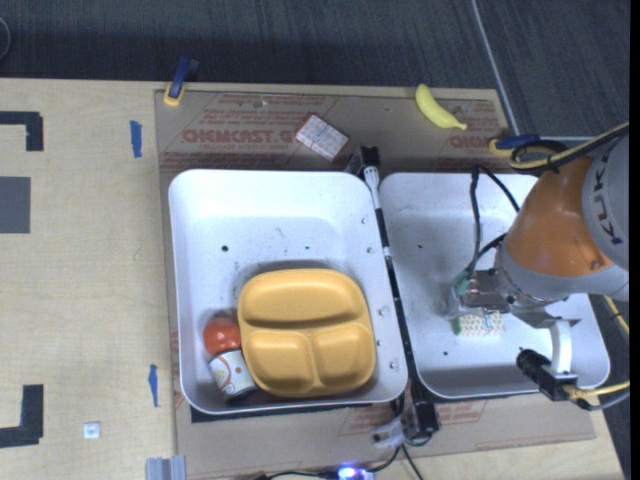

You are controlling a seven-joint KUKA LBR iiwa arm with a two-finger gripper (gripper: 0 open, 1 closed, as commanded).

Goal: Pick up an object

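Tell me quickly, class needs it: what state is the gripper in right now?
Gripper: low in the right bin, over a small speckled object; open, shut or holding cannot be told.

arm [585, 233]: grey rounded casing | broad orange band [555, 230] above the wrist | dark lettering on grey shell, right edge of frame | black cables [478, 208] loop alongside | wrist block metal grey

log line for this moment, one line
arm: over right bin | gripper: low, by small item | left bin: yellow tray, red-capped bottle | grasp: not seen
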